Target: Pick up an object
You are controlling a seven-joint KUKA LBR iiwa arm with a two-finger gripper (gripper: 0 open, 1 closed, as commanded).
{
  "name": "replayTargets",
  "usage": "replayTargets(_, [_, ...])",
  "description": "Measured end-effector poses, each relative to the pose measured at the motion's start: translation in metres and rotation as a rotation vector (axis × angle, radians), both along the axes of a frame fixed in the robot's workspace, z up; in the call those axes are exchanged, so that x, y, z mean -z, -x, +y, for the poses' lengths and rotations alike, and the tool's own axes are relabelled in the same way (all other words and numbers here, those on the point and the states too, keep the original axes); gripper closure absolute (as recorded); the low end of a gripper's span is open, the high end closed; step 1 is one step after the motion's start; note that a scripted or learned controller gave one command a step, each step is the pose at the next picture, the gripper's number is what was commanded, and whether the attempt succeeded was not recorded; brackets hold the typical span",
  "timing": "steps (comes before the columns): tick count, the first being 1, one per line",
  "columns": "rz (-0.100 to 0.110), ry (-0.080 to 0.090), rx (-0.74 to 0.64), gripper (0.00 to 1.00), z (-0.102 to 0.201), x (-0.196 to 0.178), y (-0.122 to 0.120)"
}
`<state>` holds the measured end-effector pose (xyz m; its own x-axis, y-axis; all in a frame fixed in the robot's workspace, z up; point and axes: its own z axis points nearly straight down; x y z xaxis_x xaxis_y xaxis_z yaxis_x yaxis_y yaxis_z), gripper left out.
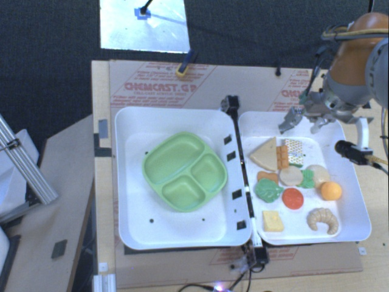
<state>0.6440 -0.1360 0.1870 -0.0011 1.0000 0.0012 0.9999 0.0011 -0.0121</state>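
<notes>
Nearest you in the right bin [358,227]: cheese cube [273,221], croissant [323,219], tomato [293,198], orange [331,191]. All look like light, rigid plastic toys; expect the round ones to slip, so take the cheese cube across its flat sides. Left bin [130,224] holds a green divided plate [184,171]. Farther back, the gripper [306,120] hovers over the right bin's far edge, fingers spread, pinching nothing.

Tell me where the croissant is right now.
The croissant lies in the right-hand bin, near its front right corner. The orange sits just behind it, and the yellow cheese block lies to its left.
</notes>
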Motion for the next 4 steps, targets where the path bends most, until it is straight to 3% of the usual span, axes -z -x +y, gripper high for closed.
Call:
replayTargets(1, [-0.013,0.001,-0.002,0.00,0.000,-0.009,-0.003])
replayTargets(3, [-0.014,0.002,-0.001,0.00,-0.007,0.075,-0.005])
replayTargets(4, [-0.023,0.005,-0.004,0.00,-0.008,0.095,-0.009])
